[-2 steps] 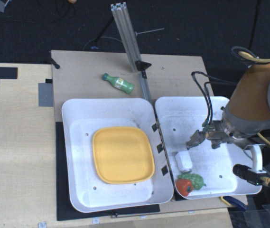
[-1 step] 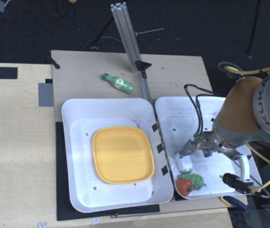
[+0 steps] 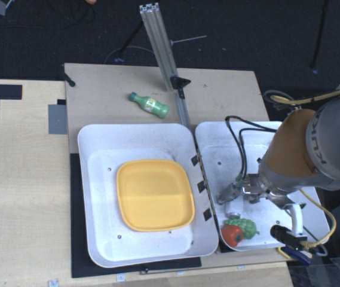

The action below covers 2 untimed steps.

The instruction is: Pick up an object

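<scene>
1. Pale wood makes up the worktop [image 3: 223,94], which carries two shallow white bins side by side.
2. Grey with an orange band, the arm [image 3: 304,145] reaches in from the right and hangs over the right bin [image 3: 217,142].
3. White and shallow, the left bin [image 3: 98,160] holds a yellow plate [image 3: 155,194] lying flat near its middle.
4. The right bin touches the left bin along their shared edge, where small black clips sit.
5. A metal rail [image 3: 164,43] slants from the dark floor down to the far edge of the worktop, ending just behind the gap between the bins.
6. The fingers [image 3: 232,197] sit low in the right bin, near its left wall; whether they are parted or closed I cannot tell, and nothing shows between them.
7. A red and green toy vegetable [image 3: 238,231] lies at the near edge of the right bin, just below the fingers and apart from them.
8. A green bottle [image 3: 149,104] lies on its side on the worktop, behind the left bin and outside both bins.
</scene>
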Each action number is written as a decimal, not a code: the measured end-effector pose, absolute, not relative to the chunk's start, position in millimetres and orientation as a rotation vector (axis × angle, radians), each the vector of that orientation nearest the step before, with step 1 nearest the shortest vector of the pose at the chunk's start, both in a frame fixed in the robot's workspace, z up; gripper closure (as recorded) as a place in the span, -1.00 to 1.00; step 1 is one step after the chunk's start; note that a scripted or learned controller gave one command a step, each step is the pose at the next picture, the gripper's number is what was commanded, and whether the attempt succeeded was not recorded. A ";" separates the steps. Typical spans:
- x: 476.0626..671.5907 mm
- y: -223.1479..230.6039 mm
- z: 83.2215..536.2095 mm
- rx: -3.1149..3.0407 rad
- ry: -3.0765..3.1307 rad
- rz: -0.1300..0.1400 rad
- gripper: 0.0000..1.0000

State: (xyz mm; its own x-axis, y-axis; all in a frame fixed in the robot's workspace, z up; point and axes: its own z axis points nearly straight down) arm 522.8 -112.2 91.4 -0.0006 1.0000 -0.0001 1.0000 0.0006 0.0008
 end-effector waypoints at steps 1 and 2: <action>523.3 -113.7 103.0 2.222 2.217 0.003 1.00; 528.6 -110.9 146.2 2.220 2.220 0.002 1.00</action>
